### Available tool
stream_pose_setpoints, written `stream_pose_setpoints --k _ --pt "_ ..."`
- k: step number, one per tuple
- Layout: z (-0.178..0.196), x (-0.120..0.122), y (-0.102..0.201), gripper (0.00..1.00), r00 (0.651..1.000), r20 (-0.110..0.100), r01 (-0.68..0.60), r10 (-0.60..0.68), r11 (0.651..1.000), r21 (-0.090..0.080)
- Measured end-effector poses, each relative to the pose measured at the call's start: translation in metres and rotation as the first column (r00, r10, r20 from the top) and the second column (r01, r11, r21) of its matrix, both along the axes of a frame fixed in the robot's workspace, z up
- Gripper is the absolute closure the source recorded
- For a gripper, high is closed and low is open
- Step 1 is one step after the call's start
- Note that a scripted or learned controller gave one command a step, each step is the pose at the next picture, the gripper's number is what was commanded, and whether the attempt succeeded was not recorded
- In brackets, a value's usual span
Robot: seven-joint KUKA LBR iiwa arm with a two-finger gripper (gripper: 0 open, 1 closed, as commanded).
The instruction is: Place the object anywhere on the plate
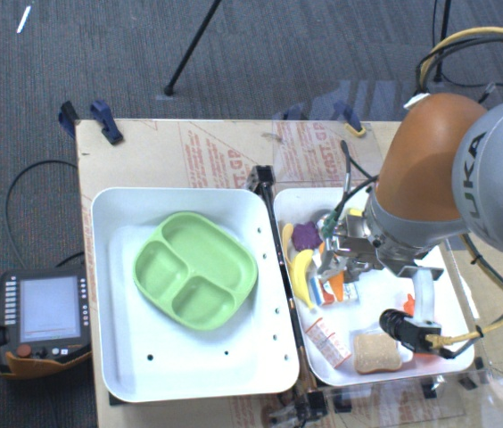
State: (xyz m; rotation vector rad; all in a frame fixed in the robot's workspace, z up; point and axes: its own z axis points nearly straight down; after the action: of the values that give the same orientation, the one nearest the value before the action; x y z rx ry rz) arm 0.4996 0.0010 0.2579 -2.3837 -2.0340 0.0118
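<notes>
A light green divided plate lies in the left bin, a little left of its middle. My gripper is low in the right bin, over a cluster of small things. Under and beside it are a yellow banana, a purple piece and an orange and blue item. The gripper's body hides what lies directly beneath it.
A white packet with red print and a tan sponge-like block lie near the right bin's front. The bins' shared rim runs between plate and gripper. The big orange and grey arm overhangs the right bin's back.
</notes>
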Motion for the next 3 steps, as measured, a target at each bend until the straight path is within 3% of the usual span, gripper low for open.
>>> stream_pose_setpoints --k 1,3 --pt "0.0001 0.0 0.0001 0.0 1.0 0.0 0.0 0.0 1.0 0.0" --pt "0.0001 0.0 0.0001 0.0 1.0 0.0 0.0 0.0 1.0 0.0"
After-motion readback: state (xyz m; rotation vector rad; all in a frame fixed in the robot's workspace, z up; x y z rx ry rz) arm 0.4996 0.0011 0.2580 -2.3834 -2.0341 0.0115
